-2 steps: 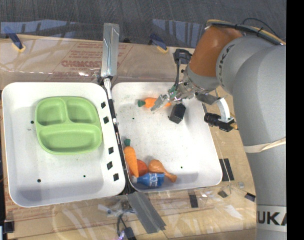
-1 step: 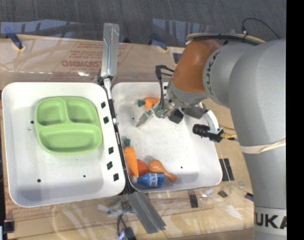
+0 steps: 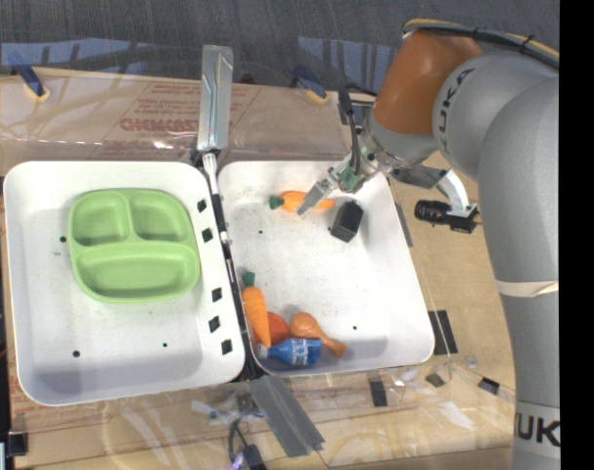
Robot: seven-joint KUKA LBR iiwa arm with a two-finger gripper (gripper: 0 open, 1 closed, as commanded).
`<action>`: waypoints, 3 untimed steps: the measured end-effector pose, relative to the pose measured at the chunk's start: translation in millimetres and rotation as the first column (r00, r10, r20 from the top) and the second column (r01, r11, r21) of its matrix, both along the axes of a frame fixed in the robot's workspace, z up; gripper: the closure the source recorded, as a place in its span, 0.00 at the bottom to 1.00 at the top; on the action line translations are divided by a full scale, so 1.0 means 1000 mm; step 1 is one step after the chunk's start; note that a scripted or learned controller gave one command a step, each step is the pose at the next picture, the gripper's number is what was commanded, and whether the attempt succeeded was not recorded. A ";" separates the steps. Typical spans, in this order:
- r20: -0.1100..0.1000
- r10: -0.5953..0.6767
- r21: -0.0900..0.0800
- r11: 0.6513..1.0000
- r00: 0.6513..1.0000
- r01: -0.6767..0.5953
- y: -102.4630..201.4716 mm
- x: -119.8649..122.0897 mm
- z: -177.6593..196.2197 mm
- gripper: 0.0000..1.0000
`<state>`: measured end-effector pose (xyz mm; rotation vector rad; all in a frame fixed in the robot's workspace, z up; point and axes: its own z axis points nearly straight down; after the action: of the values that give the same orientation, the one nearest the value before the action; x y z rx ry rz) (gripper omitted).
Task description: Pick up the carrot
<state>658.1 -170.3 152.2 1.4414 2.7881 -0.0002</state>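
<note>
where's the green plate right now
The green plate lies in the left bin, toward its far side, across the divider from the carrot in the right bin.

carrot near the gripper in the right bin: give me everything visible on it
The carrot is a small orange toy, plastic by its look, with a dark green stub at its left end. It lies flat, lengthwise left to right, on the floor of the right bin near the back wall. The gripper is at its right end, one finger tip over or against it; whether it is clamped cannot be told. Nothing else touches it.
</note>
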 end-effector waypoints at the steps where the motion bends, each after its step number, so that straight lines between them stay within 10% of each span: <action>1: 0.003 0.000 -0.001 1.000 1.000 0.000 0.005 0.000 -0.042 0.00; 2: -0.002 0.040 0.001 0.999 0.999 -0.040 0.021 -0.036 -0.011 0.00; 3: -0.001 0.487 0.000 0.874 0.874 -0.487 0.023 -0.006 -0.060 0.00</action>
<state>652.3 -146.8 92.1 0.6942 3.0621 -0.0002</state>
